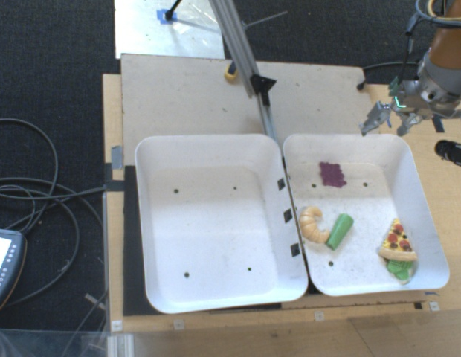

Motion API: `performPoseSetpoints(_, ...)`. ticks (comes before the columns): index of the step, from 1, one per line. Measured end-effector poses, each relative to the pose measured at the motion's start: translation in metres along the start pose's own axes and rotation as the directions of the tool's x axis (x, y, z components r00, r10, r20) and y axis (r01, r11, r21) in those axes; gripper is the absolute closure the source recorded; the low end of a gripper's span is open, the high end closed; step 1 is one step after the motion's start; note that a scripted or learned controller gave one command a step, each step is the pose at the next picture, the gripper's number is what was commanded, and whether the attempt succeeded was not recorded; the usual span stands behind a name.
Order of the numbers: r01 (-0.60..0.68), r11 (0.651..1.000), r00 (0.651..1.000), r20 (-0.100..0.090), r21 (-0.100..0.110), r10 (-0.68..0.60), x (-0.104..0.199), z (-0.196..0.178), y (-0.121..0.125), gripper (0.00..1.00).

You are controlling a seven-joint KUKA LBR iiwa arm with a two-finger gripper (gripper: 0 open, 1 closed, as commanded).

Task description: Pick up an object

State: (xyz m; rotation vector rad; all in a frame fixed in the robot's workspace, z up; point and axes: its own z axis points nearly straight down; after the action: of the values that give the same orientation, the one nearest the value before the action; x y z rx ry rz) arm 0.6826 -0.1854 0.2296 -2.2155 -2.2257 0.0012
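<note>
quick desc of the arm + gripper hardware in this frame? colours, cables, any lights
Arm enters at the upper right: orange-brown band, grey metal wrist section below it. Dark cables loop around the top. Gripper is grey metal with thin pale jaws, and a small teal-green light glows on its body.

From my screen the two bins [216, 222] look like smooth white plastic, faintly glossy and speckled with grit. The worktop [178, 95] is pale, matt board, wood-toned at its edges. The pole [238, 36] crossing its back edge reads as brushed metal. In the right bin, the pizza slice [398, 244] and green cylinder [340, 230] look like shiny plastic, the croissant [312, 225] smooth, and the purple piece [332, 174] duller and rougher. The floor [44, 65] is dark, coarse carpet.
</note>
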Motion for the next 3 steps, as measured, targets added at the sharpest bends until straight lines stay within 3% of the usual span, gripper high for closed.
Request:
performPoseSetpoints(1, 0.002, 1.000, 1.000, 0.002, -0.003, -0.002, 0.000, -0.003, 0.001, 0.00)
performPoseSetpoints(3, -0.002, 1.000, 1.000, 0.000, 0.001, 0.002, -0.007, 0.119, 0.001, 0.00)
